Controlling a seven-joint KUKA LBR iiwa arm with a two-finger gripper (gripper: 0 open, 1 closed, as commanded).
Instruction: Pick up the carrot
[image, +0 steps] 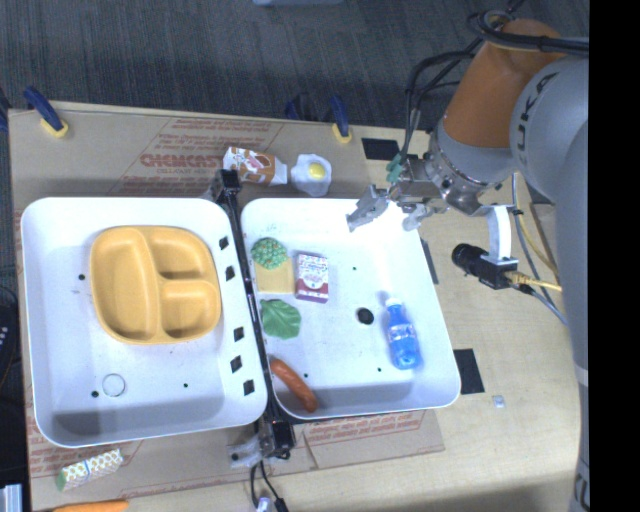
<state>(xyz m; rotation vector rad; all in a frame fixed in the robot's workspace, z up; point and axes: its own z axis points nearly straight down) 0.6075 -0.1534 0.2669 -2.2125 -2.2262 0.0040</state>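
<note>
The carrot (292, 385), an orange-red tapered piece, lies in the front left corner of the right bin (432, 372), against the wall. My gripper (388, 214) hangs over the far edge of that bin, well away from the carrot across the bin's length. Its fingers (363, 211) stand apart and open with nothing between them.
The right bin also holds a green knobbly ball (268, 252), a yellow slice (279, 279), a red box (313, 277), a green leaf (281, 318), a black disc (365, 317) and a blue bottle (401, 337). A yellow divided tray (155, 282) sits in the left bin (50, 330).
</note>
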